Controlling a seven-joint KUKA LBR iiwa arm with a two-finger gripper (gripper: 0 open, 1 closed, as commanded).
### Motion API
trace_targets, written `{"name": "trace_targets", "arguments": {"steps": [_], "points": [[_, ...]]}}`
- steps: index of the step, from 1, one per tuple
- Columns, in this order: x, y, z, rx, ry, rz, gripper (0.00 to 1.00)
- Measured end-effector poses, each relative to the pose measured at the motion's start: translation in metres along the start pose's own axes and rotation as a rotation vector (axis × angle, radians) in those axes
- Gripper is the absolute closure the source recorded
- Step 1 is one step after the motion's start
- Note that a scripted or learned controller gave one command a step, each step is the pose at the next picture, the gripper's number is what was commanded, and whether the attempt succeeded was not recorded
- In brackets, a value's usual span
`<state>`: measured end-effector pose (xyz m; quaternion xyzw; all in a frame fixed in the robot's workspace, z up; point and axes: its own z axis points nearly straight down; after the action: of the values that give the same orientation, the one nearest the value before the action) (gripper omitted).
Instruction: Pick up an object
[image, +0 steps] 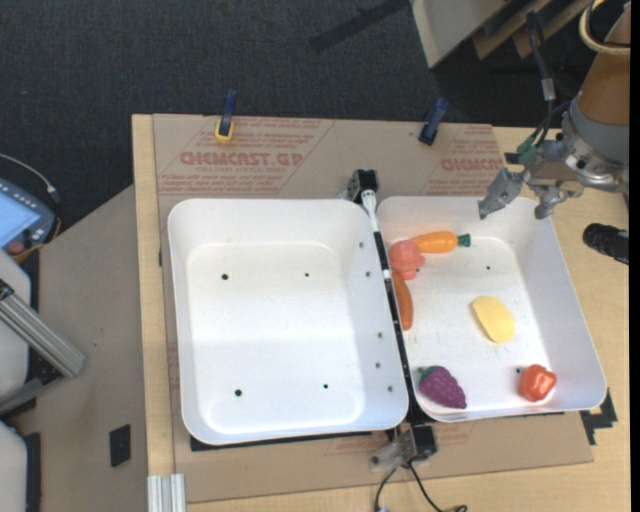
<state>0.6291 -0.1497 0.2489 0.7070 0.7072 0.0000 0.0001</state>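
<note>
The gripper hangs above the far edge of the right bin, its two grey fingers splayed apart with nothing between them. Inside that bin, nearest the claw, an orange toy carrot lies near the far wall with its green tip pointing right. Just left of the carrot sits a pink toy fruit, against the divider, and nearer the camera from it an orange sausage-shaped toy lies along the same divider. A yellow lemon-like piece rests mid-bin. At the near wall, purple toy grapes on the left, a red toy pepper on the right. The left bin adjoins.
</note>
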Motion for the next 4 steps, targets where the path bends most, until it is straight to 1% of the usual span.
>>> {"name": "trace_targets", "arguments": {"steps": [1, 2, 3, 4], "points": [[0.004, -0.102, 0.096, 0.017, 0.005, 0.005, 0.0], [-0.067, -0.145, 0.158, -0.002, -0.001, -0.001, 0.0], [-0.068, -0.145, 0.148, -0.005, -0.003, 0.002, 1.0], [-0.076, -0.148, 0.039, -0.011, -0.006, 0.0, 1.0]]}}
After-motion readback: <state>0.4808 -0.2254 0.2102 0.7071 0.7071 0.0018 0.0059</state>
